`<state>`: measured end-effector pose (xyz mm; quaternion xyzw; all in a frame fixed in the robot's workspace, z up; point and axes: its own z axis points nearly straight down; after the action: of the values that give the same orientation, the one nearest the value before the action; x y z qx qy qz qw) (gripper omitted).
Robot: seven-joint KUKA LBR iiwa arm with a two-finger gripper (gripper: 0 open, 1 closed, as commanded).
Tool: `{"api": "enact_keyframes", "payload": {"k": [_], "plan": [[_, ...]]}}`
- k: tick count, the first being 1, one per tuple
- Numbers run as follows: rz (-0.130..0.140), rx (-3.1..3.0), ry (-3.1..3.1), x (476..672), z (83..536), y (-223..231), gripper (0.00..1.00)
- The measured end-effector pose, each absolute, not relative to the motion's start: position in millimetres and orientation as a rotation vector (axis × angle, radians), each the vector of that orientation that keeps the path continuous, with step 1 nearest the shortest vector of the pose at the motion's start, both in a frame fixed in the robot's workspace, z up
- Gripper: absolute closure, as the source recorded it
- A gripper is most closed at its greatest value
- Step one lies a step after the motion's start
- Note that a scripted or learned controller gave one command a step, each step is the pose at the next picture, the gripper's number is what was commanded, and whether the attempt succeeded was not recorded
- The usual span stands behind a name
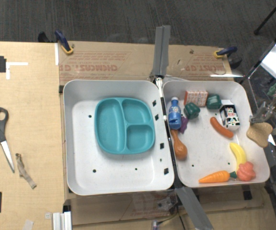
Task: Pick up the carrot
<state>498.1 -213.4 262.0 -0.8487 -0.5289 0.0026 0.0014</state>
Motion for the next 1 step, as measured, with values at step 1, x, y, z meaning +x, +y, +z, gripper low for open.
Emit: {"api": "enact_keyframes", "payload": {"k": [1], "plan": [[0.008,-2.892,-1.219,477.4,233.3,-213.4,1.00]]}}
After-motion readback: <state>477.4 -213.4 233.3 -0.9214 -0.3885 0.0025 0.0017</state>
